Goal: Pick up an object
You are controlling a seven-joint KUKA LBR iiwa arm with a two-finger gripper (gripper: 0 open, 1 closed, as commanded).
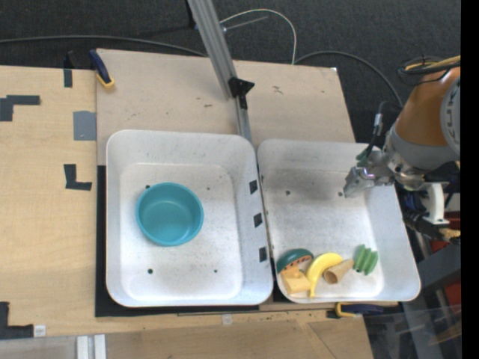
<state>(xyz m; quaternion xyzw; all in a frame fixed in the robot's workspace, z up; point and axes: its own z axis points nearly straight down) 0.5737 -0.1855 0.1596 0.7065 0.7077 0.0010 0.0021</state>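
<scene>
My gripper (352, 184) hangs over the right bin (299, 172), near its right wall and well above the toys. Its fingers look close together with nothing between them. At the bin's front edge lie a yellow banana (322, 265), a tan cone-shaped piece (337, 271), a green ridged piece (365, 259), a yellow block (297, 281) and a round green and red piece (293, 259). A teal bowl (170, 214) sits in the left bin (127, 155).
A grey metal post (217, 40) slants up from between the two bins. Cables run across the dark floor behind the bench. A blue and yellow clamp (101, 69) grips the bench's far left corner.
</scene>
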